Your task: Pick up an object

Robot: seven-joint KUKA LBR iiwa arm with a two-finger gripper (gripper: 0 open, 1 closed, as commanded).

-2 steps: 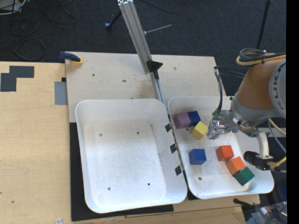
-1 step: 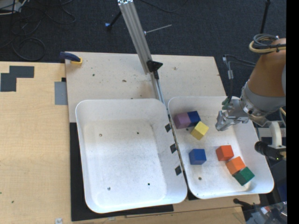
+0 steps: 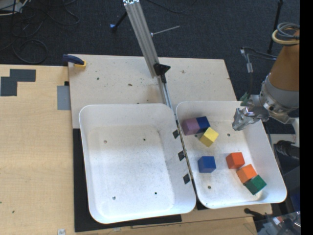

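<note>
We see the gripper hovering above the right bin's upper right part, nothing between its fingers; whether they are spread or pressed together we cannot tell. Below lie a purple cube touching a blue cube, a yellow cube, another blue cube, and two orange cubes by a green one
</note>
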